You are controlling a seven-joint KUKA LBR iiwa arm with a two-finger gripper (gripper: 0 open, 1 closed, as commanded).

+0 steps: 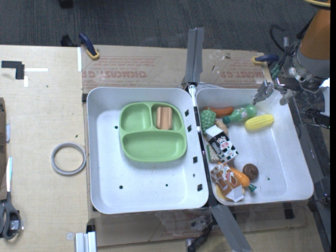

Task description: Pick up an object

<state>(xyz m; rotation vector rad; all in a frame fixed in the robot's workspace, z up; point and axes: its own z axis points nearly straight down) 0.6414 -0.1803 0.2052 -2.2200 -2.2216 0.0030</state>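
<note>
Crowding is the risk: low in the frame, the orange toy (239, 178) touches cartons; mid-right, the corn (259, 122) lies freer. Upper right, the gripper (262, 93) hovers empty, whether spread or closed I cannot tell; a descent could nudge neighbours.

- The arm (317, 33) enters from the upper right corner of the view, and its orange band is near the top edge.
- The grey wrist (304, 72) sits below the orange band.
- The claw (262, 94) points left and a little downward; it is small and blurred.
</note>
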